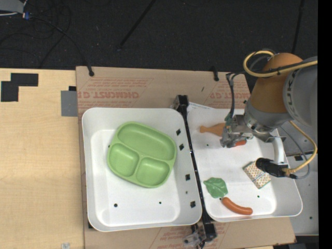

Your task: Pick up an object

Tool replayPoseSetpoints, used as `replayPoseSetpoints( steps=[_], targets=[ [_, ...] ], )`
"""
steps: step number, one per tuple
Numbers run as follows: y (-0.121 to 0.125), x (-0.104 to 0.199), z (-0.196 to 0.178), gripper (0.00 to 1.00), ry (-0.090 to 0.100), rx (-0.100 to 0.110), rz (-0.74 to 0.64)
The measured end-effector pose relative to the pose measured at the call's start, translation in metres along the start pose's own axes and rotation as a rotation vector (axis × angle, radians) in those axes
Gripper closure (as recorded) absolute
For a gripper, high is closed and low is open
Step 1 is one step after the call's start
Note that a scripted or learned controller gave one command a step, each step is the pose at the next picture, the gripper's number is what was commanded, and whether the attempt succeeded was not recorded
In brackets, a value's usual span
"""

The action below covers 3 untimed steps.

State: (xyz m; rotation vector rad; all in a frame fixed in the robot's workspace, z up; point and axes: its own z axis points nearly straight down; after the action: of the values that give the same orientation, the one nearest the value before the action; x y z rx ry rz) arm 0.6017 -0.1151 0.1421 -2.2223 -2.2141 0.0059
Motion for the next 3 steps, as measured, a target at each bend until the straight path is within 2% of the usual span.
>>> replayPoseSetpoints(
  steps=[1,2,3],
  targets=[
    [-0.007,0.003,-0.046,1.00,-0.001,-0.007,-0.001],
    [-0.007,0.002,-0.067,1.00,0.000,-0.006,-0.003],
    [0.008,0.060,-0.071,1.00,0.002,-0.005,-0.009]
  ],
)
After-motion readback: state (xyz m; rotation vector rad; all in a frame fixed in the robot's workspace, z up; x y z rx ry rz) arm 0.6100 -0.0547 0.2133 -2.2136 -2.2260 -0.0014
